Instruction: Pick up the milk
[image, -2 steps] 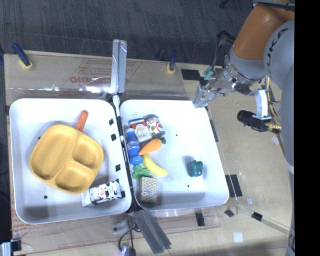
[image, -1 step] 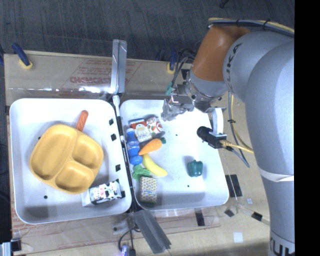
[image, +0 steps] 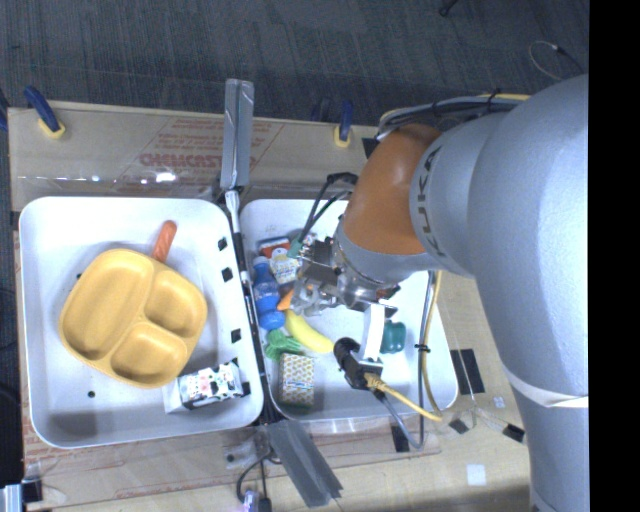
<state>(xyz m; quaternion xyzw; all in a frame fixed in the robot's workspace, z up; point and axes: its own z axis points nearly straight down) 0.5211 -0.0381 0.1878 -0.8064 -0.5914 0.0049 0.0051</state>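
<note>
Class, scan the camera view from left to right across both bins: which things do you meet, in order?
Yellow divided plate → orange carrot → milk carton → blue bottle → banana → teal cup. The tool hangs above the right bin's clutter, so I leave it unplaced.
</note>
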